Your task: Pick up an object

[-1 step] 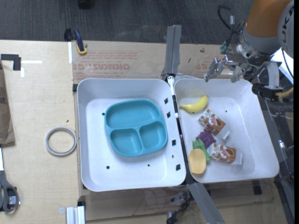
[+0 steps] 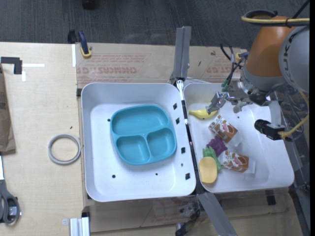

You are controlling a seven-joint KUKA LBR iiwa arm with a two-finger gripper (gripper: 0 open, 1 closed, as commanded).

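My gripper (image 2: 226, 105) hangs over the back of the right bin (image 2: 275, 176), its two fingers spread apart with nothing between them. The left fingertip (image 2: 215, 104) is just above and to the right of a yellow banana (image 2: 201, 114) lying by the bin's left wall. In front of the banana lie a snack packet (image 2: 222, 129), purple grapes (image 2: 216, 144), a second packet (image 2: 235, 162) and a yellow fruit (image 2: 208, 170) with a green piece (image 2: 208, 152) at its top.
The left bin (image 2: 93, 176) holds a blue divided plate (image 2: 142, 134). A tape ring (image 2: 64, 148) and scissors (image 2: 7, 208) lie on the bench at the left. A divider rail (image 2: 182, 58) runs between the bins. Cables hang by the arm (image 2: 268, 38).
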